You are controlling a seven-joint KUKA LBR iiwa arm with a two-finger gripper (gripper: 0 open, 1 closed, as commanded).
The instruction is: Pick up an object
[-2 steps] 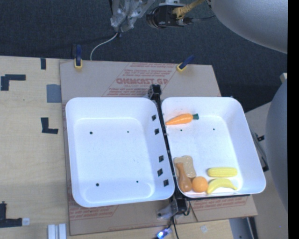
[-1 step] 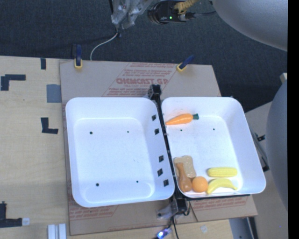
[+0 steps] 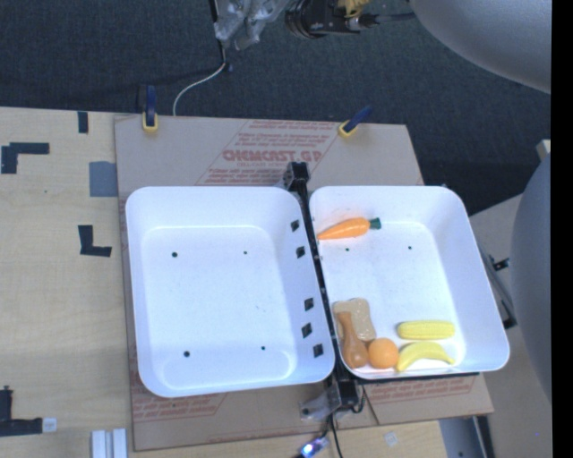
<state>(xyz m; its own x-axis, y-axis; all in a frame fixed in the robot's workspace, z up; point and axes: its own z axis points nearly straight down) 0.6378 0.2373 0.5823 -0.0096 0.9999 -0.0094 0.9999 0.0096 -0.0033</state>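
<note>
At the top edge of the view, beyond the far rims of both bins: my gripper (image 3: 243,22), as best I can make it out, a silvery bit of hardware with the grey arm (image 3: 488,36) bulking in to its right. Grip state: cannot tell; too small and cropped.

Item 1. Right bin (image 3: 467,219), white and shallow. Holds everything I could pick.
- Carrot (image 3: 343,229): alone in the far left part of the bin, just beside the divider wall. Long axis nearly side to side, slightly tilted, green top pointing right. Well apart from the other things.
- Corn cob (image 3: 425,330): near right part, lying side to side.
- Banana (image 3: 423,356): just beside the corn cob on its near side, close to the near wall.
- Orange ball (image 3: 382,353): touching or nearly touching the banana's left end.
- Tan slab (image 3: 355,318) and brown piece (image 3: 351,347): crowded against the ball, near left corner.

Item 2. Left bin (image 3: 134,215), white.

Item 3. Cardboard sheet (image 3: 269,152) under both bins.

Bearing: every candidate lies toward the near side and to the right of my gripper. The carrot is the closest and, I judge, the simplest target: free on three sides, so closing across its short width should suit. The near cluster risks a nudged neighbour.
</note>
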